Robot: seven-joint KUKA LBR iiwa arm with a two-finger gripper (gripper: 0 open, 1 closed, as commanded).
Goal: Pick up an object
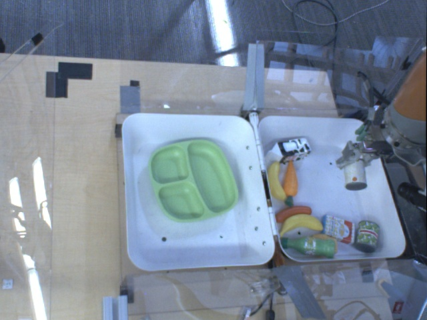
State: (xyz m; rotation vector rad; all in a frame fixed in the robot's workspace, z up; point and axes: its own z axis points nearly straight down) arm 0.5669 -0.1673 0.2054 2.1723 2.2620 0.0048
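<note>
My gripper hangs over the right side of the right bin, with the arm coming in from the right edge. Below it the bin floor is bare. To its left lie a black-and-white toy, an orange carrot and a yellow banana. Along the bin's front lie a red sausage-shaped piece, a second banana, a green bottle, a red-and-white carton and a dark green can.
The left bin holds a green divided plate. A metal divider post stands between the bins at the back. Cables lie on the floor behind the bench.
</note>
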